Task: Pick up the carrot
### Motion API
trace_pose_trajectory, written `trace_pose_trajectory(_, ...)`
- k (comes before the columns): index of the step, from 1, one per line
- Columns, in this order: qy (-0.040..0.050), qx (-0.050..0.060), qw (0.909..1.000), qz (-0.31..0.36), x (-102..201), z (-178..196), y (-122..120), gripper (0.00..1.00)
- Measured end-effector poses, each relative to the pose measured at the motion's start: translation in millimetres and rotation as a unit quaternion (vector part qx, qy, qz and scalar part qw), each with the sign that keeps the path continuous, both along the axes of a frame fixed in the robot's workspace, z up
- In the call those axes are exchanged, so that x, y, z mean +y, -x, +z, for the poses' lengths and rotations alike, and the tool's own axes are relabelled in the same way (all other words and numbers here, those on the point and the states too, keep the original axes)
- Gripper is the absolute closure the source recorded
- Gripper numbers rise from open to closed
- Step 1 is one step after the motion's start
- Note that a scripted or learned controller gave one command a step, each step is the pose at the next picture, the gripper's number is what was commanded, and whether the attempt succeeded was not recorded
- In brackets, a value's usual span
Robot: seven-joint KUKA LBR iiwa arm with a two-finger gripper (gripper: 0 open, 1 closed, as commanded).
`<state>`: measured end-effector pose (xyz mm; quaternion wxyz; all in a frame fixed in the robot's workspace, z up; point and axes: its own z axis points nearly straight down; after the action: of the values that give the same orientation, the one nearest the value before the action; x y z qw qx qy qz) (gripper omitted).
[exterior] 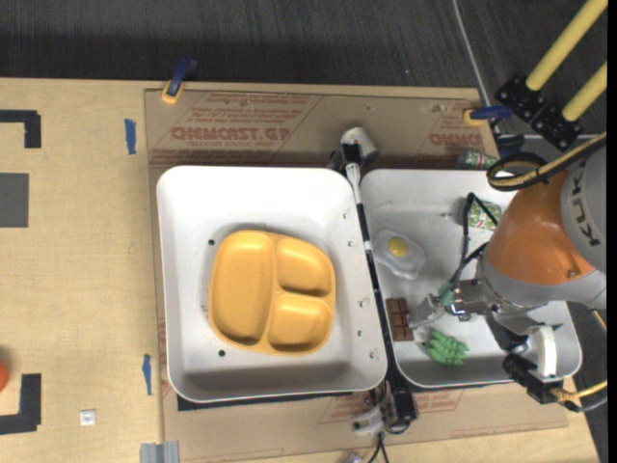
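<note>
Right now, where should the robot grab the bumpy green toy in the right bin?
Probably across its narrow middle, coming straight down from above. The green toy lies flat on the floor of the right bin, close to the near wall, so a sideways approach looks blocked.

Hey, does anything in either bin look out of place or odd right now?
Nothing looks spilled or broken. The yellow tray sits upright in the left bin. In the right bin, a fried egg, a brown bar and a green toy lie loose near the arm. I can't make out a carrot.
</note>
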<state>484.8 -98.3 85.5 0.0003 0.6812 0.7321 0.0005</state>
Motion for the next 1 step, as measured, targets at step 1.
trace_pose_trajectory(1, 0.0010, -0.001, 0.9960, 0.090, -47.3, 31.6, -35.5, 0.00)
